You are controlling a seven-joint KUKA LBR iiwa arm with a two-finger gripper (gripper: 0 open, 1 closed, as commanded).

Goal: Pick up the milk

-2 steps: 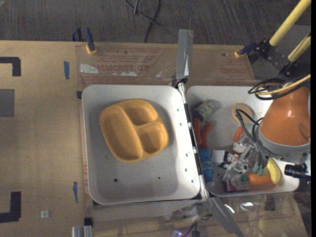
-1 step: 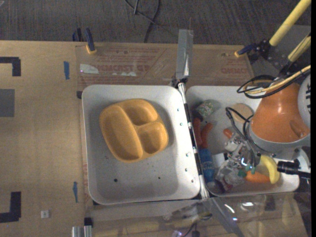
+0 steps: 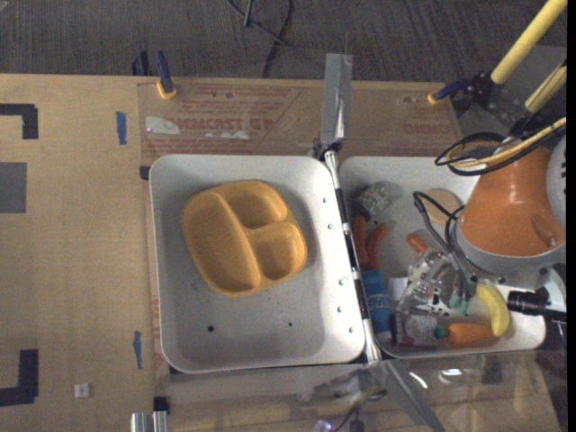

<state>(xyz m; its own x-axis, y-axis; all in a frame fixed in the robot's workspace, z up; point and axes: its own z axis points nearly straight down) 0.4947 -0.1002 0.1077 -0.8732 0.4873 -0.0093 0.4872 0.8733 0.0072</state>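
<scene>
The arm (image 3: 508,210) covers the right bin's (image 3: 355,174) far right part and is itself cut off by the right edge. The gripper (image 3: 432,286) is a blurred tangle among toys; its jaws cannot be made out. No milk can be told apart in the clutter. The banana (image 3: 493,307) and carrot (image 3: 468,333) are partly hidden.

Materials and finishes, bench and bins

Bench top (image 3: 72,241): matt brown board, cardboard-like; left bin (image 3: 261,331): smooth white plastic, faint sheen; divided tray (image 3: 243,237): matt yellow plastic, slightly grainy; strip between bins (image 3: 336,97): dull grey metal; arm band (image 3: 504,210): glossy orange shell; banana (image 3: 493,309): smooth yellow plastic; floor (image 3: 108,16): rough dark carpet.
</scene>
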